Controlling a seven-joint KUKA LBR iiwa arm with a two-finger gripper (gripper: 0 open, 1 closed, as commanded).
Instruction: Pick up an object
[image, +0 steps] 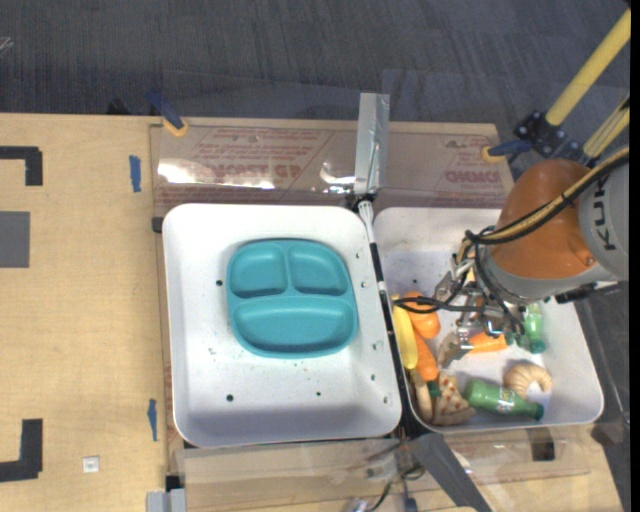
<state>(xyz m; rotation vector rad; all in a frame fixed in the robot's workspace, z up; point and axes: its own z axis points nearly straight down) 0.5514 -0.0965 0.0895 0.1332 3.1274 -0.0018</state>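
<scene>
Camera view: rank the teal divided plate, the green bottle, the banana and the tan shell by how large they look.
Largest to smallest:
1. teal divided plate, by far
2. banana and green bottle, too alike to rank
3. tan shell

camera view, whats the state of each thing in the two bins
teal divided plate: lying flat, upright, in the left bin
gripper: low in the right bin, over the toys
yellow banana: lying along the left wall
green bottle: on its side
orange carrot: lying flat
</scene>
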